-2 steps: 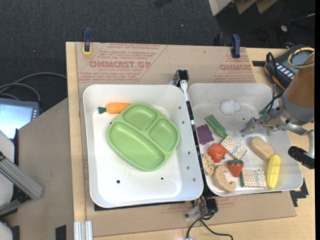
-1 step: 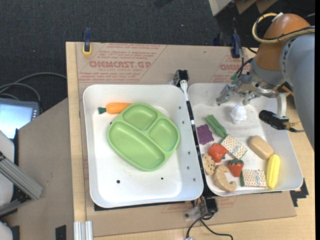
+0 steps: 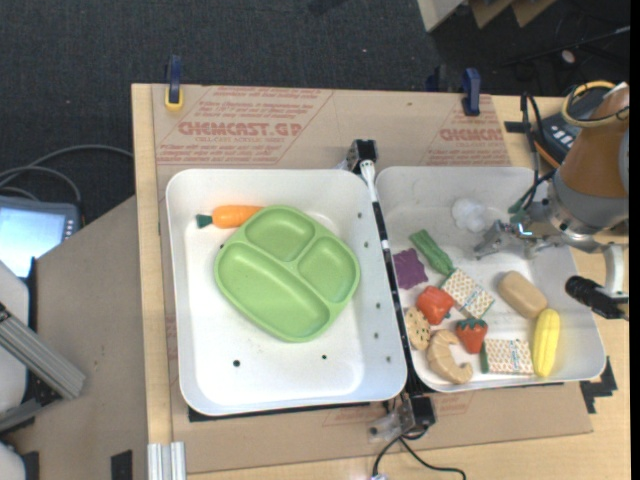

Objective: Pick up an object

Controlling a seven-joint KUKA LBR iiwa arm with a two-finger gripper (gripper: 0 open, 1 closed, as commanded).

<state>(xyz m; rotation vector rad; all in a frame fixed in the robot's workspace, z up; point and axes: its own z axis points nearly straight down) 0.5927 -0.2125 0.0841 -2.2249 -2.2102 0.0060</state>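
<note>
- Reaching in from the right, my arm (image 3: pixel 592 168) hangs over the upper right corner of the right bin (image 3: pixel 430 183), orange band uppermost.
- My gripper (image 3: pixel 500 236) points left over the bin floor, above the heap of toy food; I cannot tell how it stands.
- Nothing shows in its grasp from this slant.
- I take the green divided plate (image 3: pixel 288 271) in the left bin (image 3: pixel 200 368) as my landmark.
- An orange carrot (image 3: pixel 232 216) lies touching the plate's upper left rim.
- Right of the plate, across the wall between the bins, a purple piece (image 3: pixel 408 267) lies flat, with a green pod (image 3: pixel 432 252) just beyond it, slanted.
- Further right of the plate a red pepper (image 3: pixel 436 303) sits against a checkered cracker (image 3: pixel 468 291).
- Below those, a strawberry (image 3: pixel 472 334) rests beside a round cookie (image 3: pixel 417 328) and a tan croissant-like piece (image 3: pixel 448 358).
- A second patterned cracker (image 3: pixel 508 355) lies near the bin's lower edge, and a yellow corn cob (image 3: pixel 546 342) stands upright just right of it.
- A tan bread loaf (image 3: pixel 523 294) lies above the corn, closest of the food to my gripper yet apart from it.
- A pale, clear lump (image 3: pixel 467 211) sits just left of my gripper; I cannot tell what it is.
</note>
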